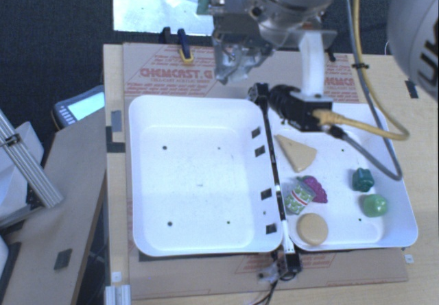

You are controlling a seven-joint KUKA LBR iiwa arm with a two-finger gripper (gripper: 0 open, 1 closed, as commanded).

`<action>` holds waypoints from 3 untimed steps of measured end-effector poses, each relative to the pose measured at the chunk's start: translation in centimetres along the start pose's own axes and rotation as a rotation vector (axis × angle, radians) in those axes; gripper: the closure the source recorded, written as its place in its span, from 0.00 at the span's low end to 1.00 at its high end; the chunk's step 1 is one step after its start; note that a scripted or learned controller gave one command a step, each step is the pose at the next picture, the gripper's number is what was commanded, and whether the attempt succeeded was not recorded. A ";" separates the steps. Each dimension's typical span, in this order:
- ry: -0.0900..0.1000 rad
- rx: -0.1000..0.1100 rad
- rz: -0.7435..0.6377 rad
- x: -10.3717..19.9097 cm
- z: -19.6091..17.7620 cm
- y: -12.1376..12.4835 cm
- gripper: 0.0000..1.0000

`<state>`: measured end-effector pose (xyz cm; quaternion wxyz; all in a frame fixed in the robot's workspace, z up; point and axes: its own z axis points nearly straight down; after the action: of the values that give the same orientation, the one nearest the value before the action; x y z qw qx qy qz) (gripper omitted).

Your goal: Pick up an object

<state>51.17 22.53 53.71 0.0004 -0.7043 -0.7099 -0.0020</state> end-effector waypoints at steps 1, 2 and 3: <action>-0.002 0.001 0.003 -0.1 0.2 0.3 0.00; 0.000 -0.002 0.000 -0.1 -0.9 0.3 1.00; 0.001 -0.004 -0.005 -0.1 -2.1 0.3 1.00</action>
<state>51.51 22.43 55.77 -0.0005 -0.7026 -0.7116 -0.0036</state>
